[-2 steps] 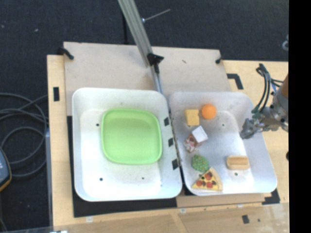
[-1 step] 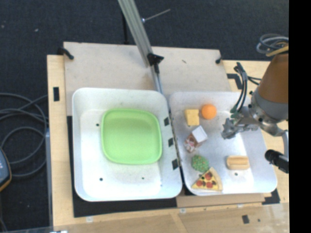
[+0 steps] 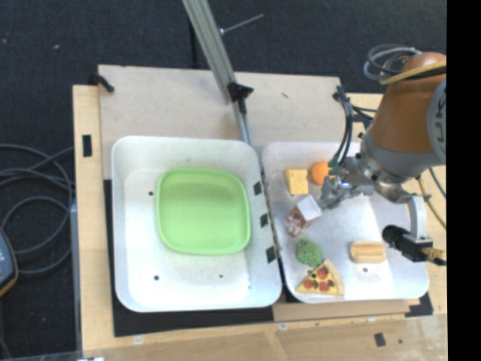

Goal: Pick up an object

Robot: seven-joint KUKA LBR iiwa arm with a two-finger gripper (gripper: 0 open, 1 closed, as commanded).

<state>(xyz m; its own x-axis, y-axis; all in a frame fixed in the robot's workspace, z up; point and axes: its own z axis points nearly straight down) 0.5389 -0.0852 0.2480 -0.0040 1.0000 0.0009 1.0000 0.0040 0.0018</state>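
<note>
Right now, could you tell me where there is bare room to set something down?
Bare floor rings the green plate in the left bin. The right bin is crowded along its left side; a patch lies beyond the bread roll.

A green plate (image 3: 203,210) lies in the left bin (image 3: 128,164) (black cables (image 3: 34,201) trail off-bench).

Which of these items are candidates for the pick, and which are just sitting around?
Job: gripper; cheese, orange, carton, broccoli, pizza slice, bread, all in the right bin.
Lying about: green plate, left bin, cables.
</note>
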